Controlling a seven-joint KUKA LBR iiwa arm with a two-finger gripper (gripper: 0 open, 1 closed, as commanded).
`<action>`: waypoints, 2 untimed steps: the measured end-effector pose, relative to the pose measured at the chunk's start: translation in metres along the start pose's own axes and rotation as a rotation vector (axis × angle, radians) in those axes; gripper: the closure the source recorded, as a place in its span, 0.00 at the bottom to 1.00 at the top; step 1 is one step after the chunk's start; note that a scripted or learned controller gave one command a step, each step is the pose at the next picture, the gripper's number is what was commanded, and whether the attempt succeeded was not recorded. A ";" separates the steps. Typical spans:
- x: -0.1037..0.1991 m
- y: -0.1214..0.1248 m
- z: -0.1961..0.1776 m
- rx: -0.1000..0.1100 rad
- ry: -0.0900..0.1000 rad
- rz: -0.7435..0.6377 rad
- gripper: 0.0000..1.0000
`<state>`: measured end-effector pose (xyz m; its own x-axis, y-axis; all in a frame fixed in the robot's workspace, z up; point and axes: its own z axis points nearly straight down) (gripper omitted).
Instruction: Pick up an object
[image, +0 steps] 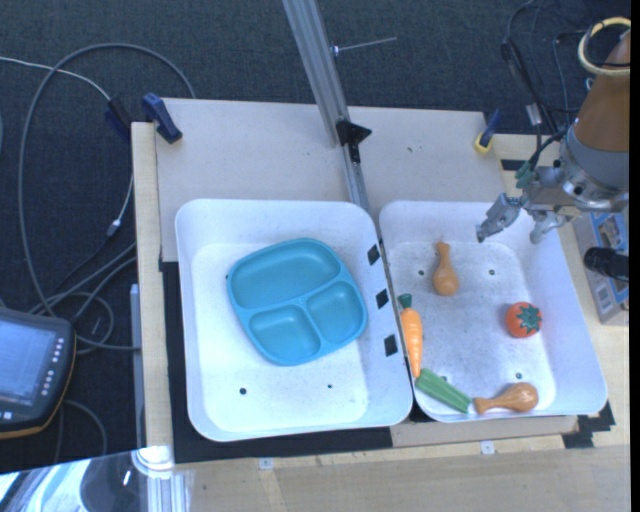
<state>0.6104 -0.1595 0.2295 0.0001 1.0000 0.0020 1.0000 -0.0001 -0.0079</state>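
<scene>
My gripper (518, 227) hangs over the far right corner of the right bin (560, 300), open, with nothing between its fingers. Below and left of it lies a small tan drumstick (443, 270). A red tomato (522, 319) rests near the bin's right side. An orange carrot (411, 338) lies along the left wall. A green piece (442, 390) and a second, larger drumstick (509, 399) sit at the bin's front edge.
The left bin (210, 390) holds a blue divided plate (296, 299). A metal pole (325, 80) slants from the top down to the gap between the bins. Cables and a screen lie on the floor at left.
</scene>
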 end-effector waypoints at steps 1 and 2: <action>0.005 0.000 0.063 0.001 0.001 -0.001 0.00; 0.014 -0.002 0.121 0.000 0.001 -0.001 0.00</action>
<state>0.6077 -0.1448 0.1082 -0.0009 1.0000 0.0028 1.0000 0.0009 -0.0081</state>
